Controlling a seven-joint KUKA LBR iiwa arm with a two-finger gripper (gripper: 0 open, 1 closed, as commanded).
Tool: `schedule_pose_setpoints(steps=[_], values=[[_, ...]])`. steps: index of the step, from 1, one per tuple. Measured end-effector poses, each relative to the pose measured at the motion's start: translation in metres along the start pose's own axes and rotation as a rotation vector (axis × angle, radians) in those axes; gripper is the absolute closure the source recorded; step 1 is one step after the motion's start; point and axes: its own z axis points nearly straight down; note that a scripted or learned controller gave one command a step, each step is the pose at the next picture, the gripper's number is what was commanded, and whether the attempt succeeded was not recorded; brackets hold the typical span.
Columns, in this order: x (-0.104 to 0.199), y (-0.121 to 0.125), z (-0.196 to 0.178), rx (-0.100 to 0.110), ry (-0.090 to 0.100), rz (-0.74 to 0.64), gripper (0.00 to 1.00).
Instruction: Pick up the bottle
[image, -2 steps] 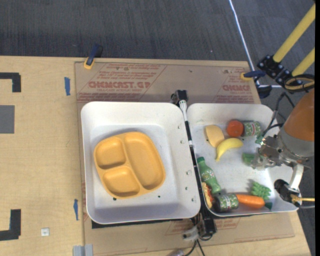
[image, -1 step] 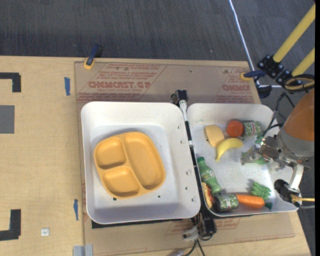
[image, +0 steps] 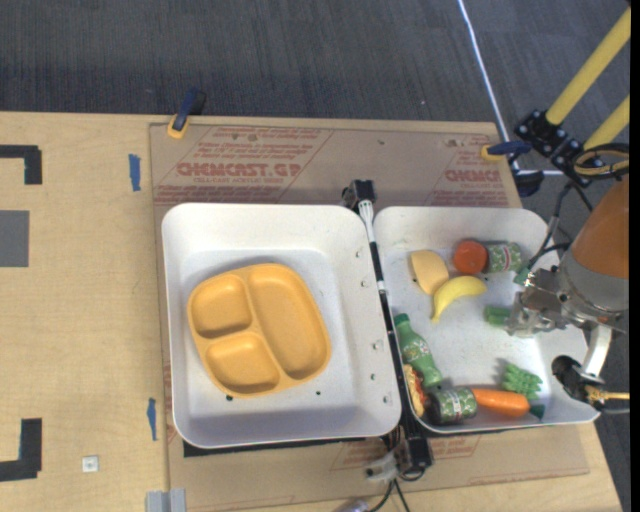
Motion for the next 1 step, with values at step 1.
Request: schedule_pose_setpoints(steps=[1], values=[[0.0000, -0.0001, 0.0001, 0.000, 0.000, 0.000, 0.00]])
